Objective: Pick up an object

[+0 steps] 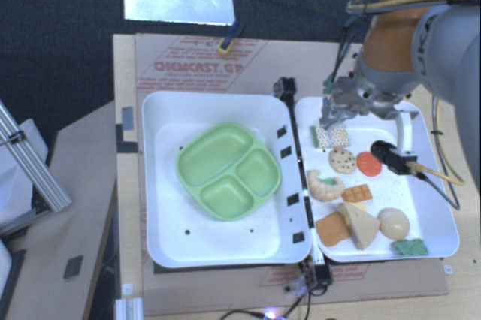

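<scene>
My gripper (329, 121) hangs low over the far left part of the right bin (436, 206). Directly under its tip lies a small white dotted packet with a green edge (333, 137), touching or nearly touching it. Nothing is visibly lifted. Close by in the same bin lie a chocolate-chip cookie (342, 160), a red tomato slice (367, 164), a shrimp (324, 185) and an orange waffle piece (357, 194).
Nearer the front of the right bin are an orange slab (331, 228), a cheese wedge (361, 224), a beige ball (393, 222) and a green leaf (409, 246). The left bin (161, 236) holds a green divided plate (228, 171). A ridge with black clips (294, 161) separates the bins.
</scene>
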{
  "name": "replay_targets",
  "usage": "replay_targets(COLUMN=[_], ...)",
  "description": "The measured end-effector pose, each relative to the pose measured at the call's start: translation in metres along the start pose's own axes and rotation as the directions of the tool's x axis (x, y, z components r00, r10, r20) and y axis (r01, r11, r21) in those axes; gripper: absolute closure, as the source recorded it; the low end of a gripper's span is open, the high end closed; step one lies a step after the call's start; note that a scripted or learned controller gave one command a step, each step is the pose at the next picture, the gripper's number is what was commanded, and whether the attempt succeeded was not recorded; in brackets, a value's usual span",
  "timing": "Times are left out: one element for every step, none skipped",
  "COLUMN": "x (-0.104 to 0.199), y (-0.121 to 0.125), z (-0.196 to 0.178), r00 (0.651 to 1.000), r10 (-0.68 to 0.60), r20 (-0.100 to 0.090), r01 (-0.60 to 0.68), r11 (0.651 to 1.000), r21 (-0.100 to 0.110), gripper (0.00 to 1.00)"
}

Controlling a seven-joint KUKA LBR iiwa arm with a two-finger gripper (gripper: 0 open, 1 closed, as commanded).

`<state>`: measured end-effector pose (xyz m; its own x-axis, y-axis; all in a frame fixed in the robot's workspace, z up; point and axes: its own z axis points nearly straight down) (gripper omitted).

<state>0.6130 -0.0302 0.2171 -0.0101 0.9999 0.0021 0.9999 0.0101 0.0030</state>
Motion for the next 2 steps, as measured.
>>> replay_targets(x=[0.01, 0.0], y=[0.006, 0.001], z=[-0.017, -0.012], r00=[1.0, 1.0], r10=[0.004, 0.01], r20=[0.002, 0.003], r01=[-0.004, -0.01], r11=[1.0, 1.0], r21=[0.0, 0.002], gripper=[1.0, 1.0])
